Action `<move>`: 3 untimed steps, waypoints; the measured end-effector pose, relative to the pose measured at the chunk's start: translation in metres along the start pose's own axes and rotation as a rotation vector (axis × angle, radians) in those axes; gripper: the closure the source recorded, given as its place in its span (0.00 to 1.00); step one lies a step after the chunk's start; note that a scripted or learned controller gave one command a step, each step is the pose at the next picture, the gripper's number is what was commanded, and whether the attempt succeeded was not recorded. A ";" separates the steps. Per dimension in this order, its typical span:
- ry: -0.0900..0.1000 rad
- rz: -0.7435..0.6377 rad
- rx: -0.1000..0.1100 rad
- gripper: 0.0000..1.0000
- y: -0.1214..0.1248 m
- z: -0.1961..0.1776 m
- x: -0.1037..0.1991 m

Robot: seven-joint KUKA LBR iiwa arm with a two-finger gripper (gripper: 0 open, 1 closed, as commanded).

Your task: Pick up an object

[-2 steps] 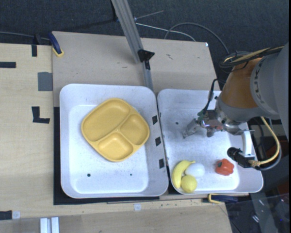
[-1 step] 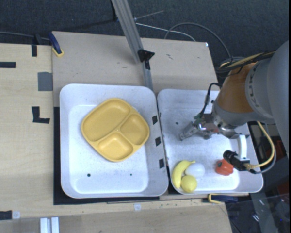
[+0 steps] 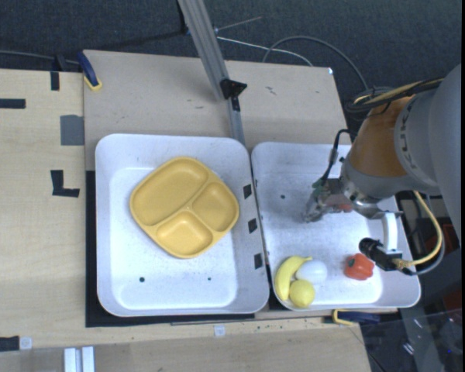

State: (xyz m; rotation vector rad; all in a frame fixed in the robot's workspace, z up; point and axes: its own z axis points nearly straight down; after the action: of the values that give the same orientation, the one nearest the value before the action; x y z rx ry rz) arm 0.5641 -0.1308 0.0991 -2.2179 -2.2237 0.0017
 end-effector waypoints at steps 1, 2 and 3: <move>0.000 0.001 -0.003 1.00 -0.002 -0.042 -0.001; -0.001 0.001 -0.005 1.00 0.000 -0.085 -0.003; -0.001 0.002 -0.005 1.00 0.003 -0.129 -0.008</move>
State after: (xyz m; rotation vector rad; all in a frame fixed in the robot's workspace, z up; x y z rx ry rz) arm 0.5673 -0.1390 0.2281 -2.2227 -2.2250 -0.0025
